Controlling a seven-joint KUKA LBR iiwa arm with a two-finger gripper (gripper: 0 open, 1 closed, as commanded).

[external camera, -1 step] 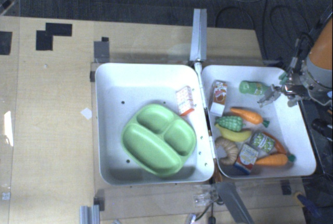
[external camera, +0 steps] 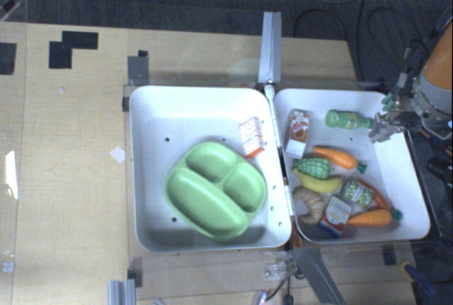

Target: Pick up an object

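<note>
1. Right now you have the gripper [external camera: 388, 121] over the far right corner of the right bin [external camera: 417, 187], just inside its rim, with the arm [external camera: 437, 77] coming in from the right edge.
2. You cannot tell from this view whether its fingers are spread or closed; nothing is seen between them.
3. Look just left of the gripper: a green bottle [external camera: 348, 119] lies on its side, long axis running left to right, with its narrower end toward the gripper and nearly touching it.
4. Nearer the divider you see a red-and-white packet [external camera: 298, 128] standing lengthwise front to back.
5. Below the bottle an orange carrot [external camera: 335, 156] lies slanted, its tip toward the left; a second carrot [external camera: 369, 217] lies near the front wall.
6. Between them you find a green corn cob [external camera: 314, 168], a yellow banana [external camera: 318, 184] and a few small packets.
7. Over in the left bin [external camera: 152, 155] sits a green divided plate [external camera: 216, 188], with a small carton [external camera: 251, 136] beside the divider.
</note>
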